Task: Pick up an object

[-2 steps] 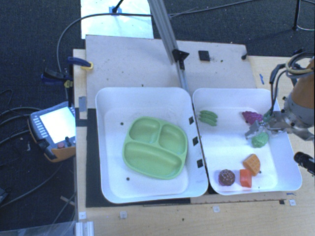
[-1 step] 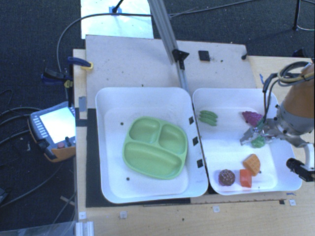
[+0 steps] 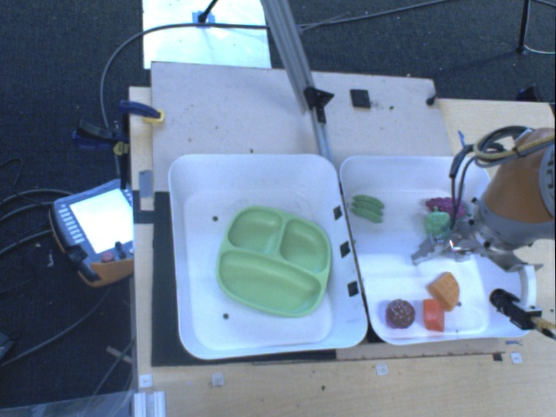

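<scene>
- Green round piece sits near the right bin's far right edge, beside the purple grapes, just off the gripper.
- Jaw state: cannot tell, too blurred.
- Probably light, stiff, slick plastic toy; pinch across its middle.
- Orange wedge lies toward the near edge.
- No legible labels.

Bright, even light from above on the bench, and both white bins nearly wash out: the left bin glares palest along its far rim. Shadows are soft and short, hugging the green tray. The dark floor goes grainy. A sunlit patch glows beyond the bench's far-left corner. Overall soft, slightly blurred, low detail.
</scene>
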Tool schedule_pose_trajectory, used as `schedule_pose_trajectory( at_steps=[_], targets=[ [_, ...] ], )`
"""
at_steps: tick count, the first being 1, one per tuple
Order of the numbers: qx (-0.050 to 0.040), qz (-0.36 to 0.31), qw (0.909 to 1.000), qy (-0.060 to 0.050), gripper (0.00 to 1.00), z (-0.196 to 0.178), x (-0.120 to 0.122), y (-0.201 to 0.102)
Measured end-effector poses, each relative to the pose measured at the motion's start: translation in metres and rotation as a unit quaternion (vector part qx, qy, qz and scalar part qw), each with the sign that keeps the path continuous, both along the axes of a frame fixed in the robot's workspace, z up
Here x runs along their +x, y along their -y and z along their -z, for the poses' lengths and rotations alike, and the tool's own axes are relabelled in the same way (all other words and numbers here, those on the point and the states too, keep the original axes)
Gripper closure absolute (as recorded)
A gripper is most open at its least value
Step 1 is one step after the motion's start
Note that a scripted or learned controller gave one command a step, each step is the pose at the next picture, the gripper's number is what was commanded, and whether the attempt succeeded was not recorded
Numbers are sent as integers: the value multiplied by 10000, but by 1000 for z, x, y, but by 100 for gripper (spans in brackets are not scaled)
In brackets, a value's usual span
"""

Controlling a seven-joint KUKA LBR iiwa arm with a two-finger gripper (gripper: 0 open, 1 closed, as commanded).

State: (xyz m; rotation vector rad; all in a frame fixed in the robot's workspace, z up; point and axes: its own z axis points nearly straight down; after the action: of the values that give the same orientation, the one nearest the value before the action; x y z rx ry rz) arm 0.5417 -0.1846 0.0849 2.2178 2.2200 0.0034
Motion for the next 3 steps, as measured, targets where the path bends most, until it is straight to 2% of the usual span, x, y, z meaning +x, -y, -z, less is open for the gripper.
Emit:
schedule_pose_trajectory(
  at_steps=[1,3],
  targets=[
    [-12,-8,10000,43,100,-15,3,0],
    [-9,-20,10000,20,100,-137,11,12]
  ],
)
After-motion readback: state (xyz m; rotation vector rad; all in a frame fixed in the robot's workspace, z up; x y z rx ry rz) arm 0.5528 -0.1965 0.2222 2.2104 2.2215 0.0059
